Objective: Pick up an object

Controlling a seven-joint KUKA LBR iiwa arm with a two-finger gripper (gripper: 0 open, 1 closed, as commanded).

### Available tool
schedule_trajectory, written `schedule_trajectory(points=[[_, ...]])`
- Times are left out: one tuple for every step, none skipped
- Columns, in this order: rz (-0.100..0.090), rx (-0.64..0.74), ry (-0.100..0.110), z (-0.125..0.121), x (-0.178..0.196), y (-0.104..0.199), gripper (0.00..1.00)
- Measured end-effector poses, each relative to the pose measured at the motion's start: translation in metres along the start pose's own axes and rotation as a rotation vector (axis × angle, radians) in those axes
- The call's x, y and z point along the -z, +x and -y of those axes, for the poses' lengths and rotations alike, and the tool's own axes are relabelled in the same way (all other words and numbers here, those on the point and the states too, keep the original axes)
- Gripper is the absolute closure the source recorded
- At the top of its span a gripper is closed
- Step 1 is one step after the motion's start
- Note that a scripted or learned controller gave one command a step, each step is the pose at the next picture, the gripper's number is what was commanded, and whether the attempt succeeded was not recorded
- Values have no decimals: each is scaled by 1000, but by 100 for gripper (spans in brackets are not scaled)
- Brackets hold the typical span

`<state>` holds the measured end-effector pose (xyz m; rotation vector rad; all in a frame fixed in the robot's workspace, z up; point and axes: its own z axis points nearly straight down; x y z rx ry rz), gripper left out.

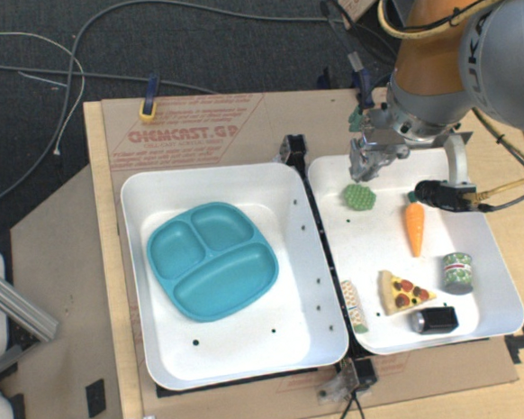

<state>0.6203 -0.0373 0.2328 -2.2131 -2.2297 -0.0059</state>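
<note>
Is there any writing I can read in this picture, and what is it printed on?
"CHEMCAST GP", red letters on the brown board under the bins; the smaller red lines below it are too blurred to read.
"KU", dark letters on the grey arm, cut off.
The small can has a label too small to read.

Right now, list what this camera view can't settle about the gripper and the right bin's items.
- Gripper: its fingers blur together above the green object; whether they touch it is unclear.
- Green object: too small to identify.
- Small can: label unreadable.
- Black item beside the pizza slice: too dark to identify.
- Arm: cut off by the top and right edges.
</note>
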Motion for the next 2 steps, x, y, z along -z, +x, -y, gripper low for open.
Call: schedule_trajectory(points=[[1,-2,2,-4,-7,44,100],[0,-1,1,-7,2,99,100]])
